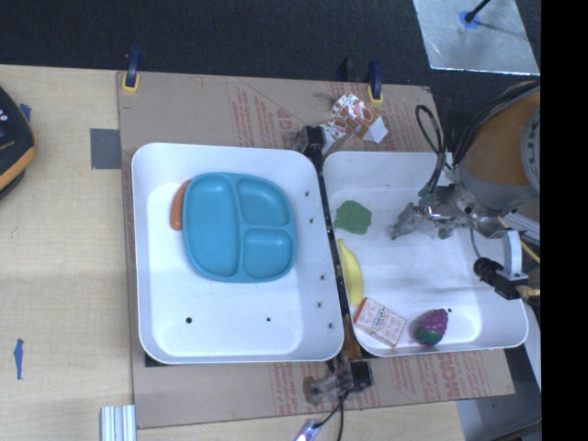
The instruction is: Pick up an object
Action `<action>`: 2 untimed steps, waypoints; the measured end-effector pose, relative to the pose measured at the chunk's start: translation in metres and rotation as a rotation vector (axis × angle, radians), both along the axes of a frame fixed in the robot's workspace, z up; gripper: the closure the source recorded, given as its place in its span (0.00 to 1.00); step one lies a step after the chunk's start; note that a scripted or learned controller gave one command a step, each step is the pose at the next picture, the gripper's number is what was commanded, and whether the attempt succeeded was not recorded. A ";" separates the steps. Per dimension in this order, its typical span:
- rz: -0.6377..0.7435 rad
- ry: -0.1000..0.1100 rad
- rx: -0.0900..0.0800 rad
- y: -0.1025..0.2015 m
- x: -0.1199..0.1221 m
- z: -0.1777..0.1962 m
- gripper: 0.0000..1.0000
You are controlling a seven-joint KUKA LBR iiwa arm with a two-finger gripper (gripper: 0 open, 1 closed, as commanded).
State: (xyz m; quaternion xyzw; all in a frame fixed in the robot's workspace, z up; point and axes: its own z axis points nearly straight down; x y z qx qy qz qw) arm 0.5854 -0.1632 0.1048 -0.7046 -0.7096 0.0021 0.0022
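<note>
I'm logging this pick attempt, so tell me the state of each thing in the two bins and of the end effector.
Blue divided plate: flat in the left bin, covering part of an orange item.
Green piece: loose in the right bin.
Banana: against the bin's left wall.
Small box: flat, near the front.
Purple-green fruit: near the front.
End effector: over the right bin, holding nothing.

Red print runs in lines over the brown cardboard sheet (276,99) under the two bins, along its far strip and its near right corner, but the letters are too small and blurred to read. The small packet (378,322) in the right bin and the crumpled wrapper (354,116) beyond the bins bear red marks, likewise unreadable
</note>
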 end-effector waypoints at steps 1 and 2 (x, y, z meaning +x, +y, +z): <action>-0.003 -0.003 0.000 -0.003 -0.076 0.071 0.00; 0.000 -0.003 -0.001 0.034 -0.005 0.052 0.00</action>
